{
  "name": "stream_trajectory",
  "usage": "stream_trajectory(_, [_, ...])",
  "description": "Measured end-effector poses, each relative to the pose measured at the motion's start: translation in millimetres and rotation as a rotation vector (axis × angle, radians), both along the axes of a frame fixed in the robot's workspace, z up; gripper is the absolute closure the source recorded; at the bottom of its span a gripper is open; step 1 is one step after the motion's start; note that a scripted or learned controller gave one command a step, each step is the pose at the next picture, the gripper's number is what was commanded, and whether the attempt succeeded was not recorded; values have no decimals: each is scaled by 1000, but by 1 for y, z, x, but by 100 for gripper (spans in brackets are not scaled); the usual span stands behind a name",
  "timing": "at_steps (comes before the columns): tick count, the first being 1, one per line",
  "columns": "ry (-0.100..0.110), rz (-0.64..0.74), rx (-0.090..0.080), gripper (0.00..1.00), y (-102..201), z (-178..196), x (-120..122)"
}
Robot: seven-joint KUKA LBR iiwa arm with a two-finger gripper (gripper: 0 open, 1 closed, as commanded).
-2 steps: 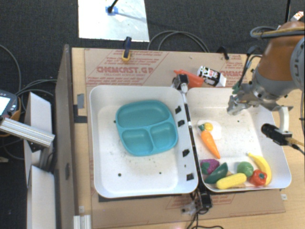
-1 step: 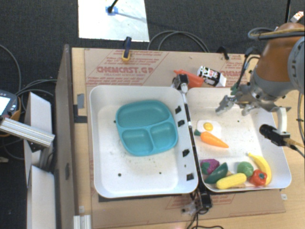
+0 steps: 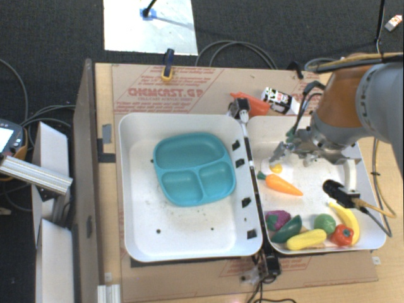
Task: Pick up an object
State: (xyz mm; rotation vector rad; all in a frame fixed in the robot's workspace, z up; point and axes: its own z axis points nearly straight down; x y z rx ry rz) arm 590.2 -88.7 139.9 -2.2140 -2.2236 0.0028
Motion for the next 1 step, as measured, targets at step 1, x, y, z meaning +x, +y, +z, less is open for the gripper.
stream_trajectory(1, [-2, -1, -1, 0, -3, -59, 14])
